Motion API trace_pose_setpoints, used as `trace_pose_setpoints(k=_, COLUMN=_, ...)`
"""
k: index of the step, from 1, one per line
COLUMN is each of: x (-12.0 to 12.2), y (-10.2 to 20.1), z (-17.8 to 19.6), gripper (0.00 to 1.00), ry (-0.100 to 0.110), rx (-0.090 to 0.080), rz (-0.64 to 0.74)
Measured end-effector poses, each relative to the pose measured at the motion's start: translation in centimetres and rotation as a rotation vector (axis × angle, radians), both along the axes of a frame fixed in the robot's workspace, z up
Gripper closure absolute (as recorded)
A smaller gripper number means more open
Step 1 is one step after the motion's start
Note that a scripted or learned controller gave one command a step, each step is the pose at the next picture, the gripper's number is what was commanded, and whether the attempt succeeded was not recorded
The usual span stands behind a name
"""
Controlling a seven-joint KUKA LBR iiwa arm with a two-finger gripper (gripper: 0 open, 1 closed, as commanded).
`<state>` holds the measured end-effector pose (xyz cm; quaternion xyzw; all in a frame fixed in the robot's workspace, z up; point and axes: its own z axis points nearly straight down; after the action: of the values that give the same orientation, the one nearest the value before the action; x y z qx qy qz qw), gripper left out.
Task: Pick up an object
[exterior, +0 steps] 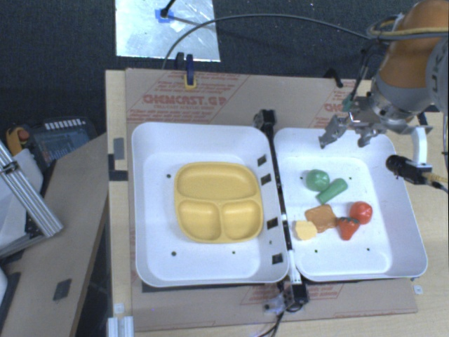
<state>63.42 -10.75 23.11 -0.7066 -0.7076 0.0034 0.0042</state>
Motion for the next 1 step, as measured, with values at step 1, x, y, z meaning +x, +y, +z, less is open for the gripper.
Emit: trace_pose_setpoints(k=1, x=0.24, y=0.03, z=0.74, gripper=0.0, ry=-0.012, rx=-0.001, rz=0.002)
